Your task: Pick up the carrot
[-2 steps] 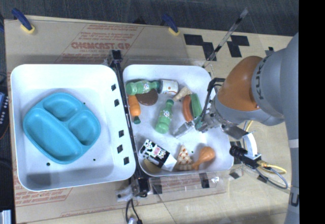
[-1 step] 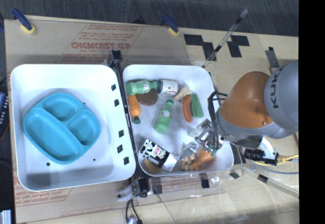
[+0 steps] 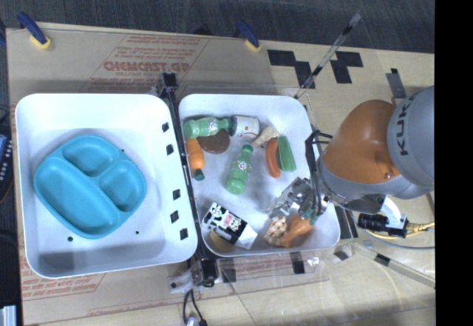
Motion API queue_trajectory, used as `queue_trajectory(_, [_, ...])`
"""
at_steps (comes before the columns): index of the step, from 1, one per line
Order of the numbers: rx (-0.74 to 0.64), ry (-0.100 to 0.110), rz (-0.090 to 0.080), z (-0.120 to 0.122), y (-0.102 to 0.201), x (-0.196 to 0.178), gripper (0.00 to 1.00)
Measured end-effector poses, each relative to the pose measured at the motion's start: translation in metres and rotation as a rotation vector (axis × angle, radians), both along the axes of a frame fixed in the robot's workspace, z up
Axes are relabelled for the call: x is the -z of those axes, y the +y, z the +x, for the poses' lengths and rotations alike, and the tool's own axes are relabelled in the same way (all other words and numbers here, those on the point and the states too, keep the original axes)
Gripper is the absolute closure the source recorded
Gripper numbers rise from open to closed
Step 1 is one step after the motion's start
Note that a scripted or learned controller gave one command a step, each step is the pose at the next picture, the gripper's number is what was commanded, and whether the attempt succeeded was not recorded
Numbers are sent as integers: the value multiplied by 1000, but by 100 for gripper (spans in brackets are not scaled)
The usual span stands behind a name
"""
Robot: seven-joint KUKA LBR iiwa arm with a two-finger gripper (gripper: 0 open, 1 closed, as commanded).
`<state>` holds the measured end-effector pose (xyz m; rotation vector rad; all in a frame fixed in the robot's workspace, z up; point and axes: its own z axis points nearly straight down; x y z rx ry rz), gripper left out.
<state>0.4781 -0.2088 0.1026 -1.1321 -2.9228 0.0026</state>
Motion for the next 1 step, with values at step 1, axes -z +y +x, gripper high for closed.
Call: queue_trajectory(1, [0,0,0,0,0,0,0])
